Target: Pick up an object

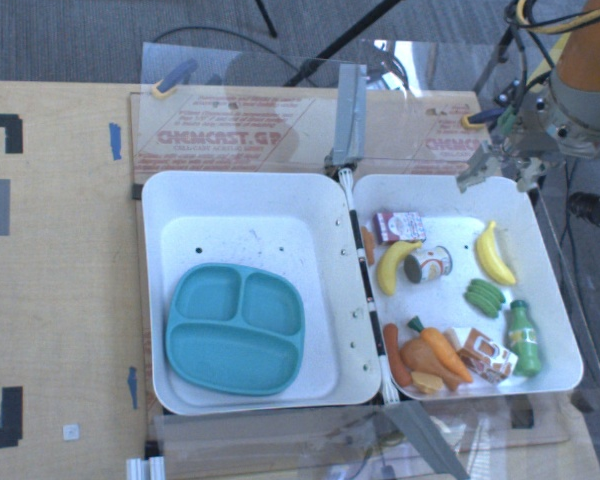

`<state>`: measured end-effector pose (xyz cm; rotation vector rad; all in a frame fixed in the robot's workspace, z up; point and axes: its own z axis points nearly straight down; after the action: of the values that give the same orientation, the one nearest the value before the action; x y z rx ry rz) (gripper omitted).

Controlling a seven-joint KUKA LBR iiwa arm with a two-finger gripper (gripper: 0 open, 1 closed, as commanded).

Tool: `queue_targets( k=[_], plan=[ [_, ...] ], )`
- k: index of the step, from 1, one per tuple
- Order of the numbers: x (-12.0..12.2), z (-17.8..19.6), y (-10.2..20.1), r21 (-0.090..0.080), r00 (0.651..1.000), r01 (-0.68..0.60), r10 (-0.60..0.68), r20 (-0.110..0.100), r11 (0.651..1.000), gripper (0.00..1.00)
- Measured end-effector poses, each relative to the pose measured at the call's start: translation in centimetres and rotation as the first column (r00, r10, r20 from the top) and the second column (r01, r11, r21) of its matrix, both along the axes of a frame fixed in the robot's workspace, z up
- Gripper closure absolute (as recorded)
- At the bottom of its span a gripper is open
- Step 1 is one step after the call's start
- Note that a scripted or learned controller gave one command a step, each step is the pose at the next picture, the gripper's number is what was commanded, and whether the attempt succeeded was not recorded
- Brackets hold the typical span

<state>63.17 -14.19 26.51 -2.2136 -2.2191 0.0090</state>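
My gripper (500, 171) hangs above the far right corner of the right bin (552, 268), its fingers spread apart with nothing between them. Below it in that bin lie a yellow banana (494, 253), a second banana (391, 265), a small tin can (430, 263), a maroon carton (399, 226), green pea pods (485, 296), a green bottle (522, 337), carrots (435, 353) and a small brown-and-white box (485, 356).
The left bin (180, 203) holds a teal divided plate (237, 328). A clear plastic sheet with red lettering (220, 133) lies behind both bins. A grey post (348, 118) stands at the back between them.
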Motion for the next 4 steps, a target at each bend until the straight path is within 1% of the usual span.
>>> queue_targets(
  k=[1, 2, 3, 4],
  plan=[
    [-0.7, 1.1, -5.5, -0.003, 0.998, 0.058, -0.058, 0.006, 0.998, 0.0],
    [-2.5, -15.7, -7.1, 0.008, 0.977, -0.213, 0.213, 0.0, 0.977, 0.0],
    [-2.5, -15.0, -7.3, 0.007, 0.978, -0.209, 0.209, -0.001, 0.978, 1.0],
    [-2.5, -15.0, -7.2, 0.009, 0.978, -0.21, 0.21, -0.002, 0.978, 0.0]
  ],
)
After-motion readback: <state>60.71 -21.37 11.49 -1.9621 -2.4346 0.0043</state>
